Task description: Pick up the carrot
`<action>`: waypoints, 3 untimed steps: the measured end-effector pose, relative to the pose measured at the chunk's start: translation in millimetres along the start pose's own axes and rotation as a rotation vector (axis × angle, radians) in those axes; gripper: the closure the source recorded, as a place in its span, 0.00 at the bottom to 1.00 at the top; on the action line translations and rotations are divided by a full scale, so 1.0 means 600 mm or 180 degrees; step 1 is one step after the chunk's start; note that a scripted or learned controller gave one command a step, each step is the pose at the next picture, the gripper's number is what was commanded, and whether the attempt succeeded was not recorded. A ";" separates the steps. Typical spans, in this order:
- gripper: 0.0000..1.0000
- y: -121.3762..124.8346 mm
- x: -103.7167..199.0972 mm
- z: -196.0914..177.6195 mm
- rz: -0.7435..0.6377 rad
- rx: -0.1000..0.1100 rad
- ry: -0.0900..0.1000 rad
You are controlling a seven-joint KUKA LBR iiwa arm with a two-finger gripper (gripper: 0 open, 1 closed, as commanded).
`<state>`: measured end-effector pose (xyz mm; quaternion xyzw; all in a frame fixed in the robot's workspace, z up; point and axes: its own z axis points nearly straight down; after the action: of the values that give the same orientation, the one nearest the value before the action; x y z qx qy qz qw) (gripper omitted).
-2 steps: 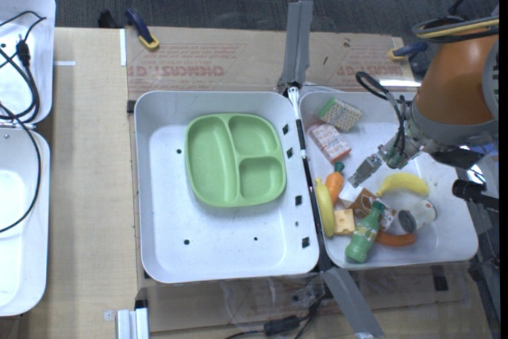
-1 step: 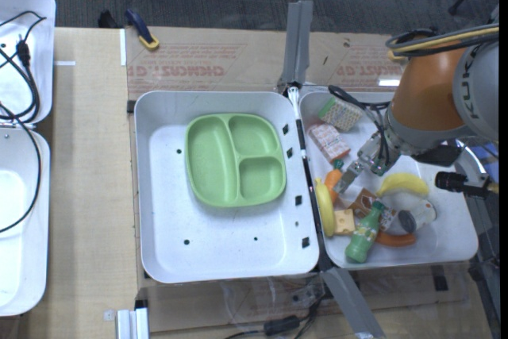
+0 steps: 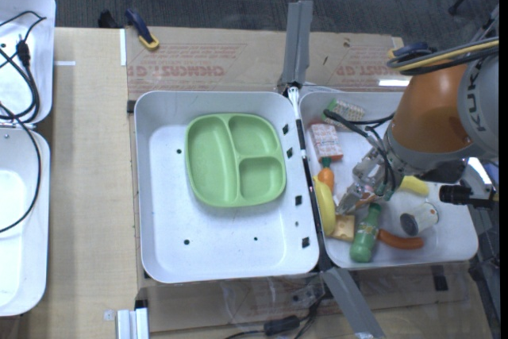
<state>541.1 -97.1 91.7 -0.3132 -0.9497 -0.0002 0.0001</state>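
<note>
The pickup looks not yet done: the gripper (image 3: 359, 193) hangs low in the right bin (image 3: 468, 246) with fingers slightly apart and nothing visibly between them, while the carrot (image 3: 325, 175) lies just to its left, ungrasped.

We see a matt pale-green plastic divided plate (image 3: 236, 159) in a smooth glossy white plastic bin (image 3: 159, 194), on a pale wood-grain desk (image 3: 87, 171).
</note>
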 end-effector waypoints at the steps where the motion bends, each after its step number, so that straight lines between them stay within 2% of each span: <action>1: 1.00 0.000 -0.002 -0.015 0.0016 -0.0007 -0.0005; 2: 0.00 0.000 -0.002 -0.015 0.0015 -0.0006 -0.0004; 3: 0.00 0.025 -0.047 0.000 0.0732 0.0001 -0.0005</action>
<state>572.8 -102.1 91.5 -0.4201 -0.9075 0.0002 -0.0007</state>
